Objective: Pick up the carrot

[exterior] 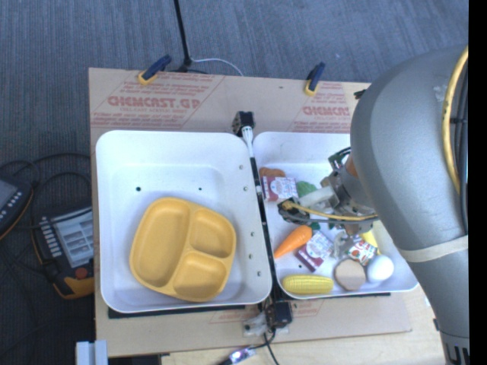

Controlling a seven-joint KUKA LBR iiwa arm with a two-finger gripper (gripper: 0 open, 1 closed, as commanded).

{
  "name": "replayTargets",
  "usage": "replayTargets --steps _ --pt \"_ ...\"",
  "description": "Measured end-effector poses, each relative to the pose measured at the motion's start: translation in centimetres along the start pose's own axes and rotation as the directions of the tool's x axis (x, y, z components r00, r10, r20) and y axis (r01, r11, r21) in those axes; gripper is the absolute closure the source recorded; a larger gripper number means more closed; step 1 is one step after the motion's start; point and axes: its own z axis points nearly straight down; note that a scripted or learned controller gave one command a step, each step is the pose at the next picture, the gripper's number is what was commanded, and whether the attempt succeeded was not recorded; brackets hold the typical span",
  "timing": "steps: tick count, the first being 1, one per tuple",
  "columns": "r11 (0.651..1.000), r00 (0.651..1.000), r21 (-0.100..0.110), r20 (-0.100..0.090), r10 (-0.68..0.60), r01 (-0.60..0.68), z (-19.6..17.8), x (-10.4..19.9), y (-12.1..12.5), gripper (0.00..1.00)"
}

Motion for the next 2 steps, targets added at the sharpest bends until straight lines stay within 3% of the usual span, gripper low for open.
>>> replayTargets --steps 1,2 --pt "1.000 1.000 -0.006 -0.012 -0.001 0.001 -0.1 -3.4 -1.6 0.00" --pt "0.992 0.992 0.008 -0.004 -0.129 0.129 -9.6 -1.7 -14.2 0.00"
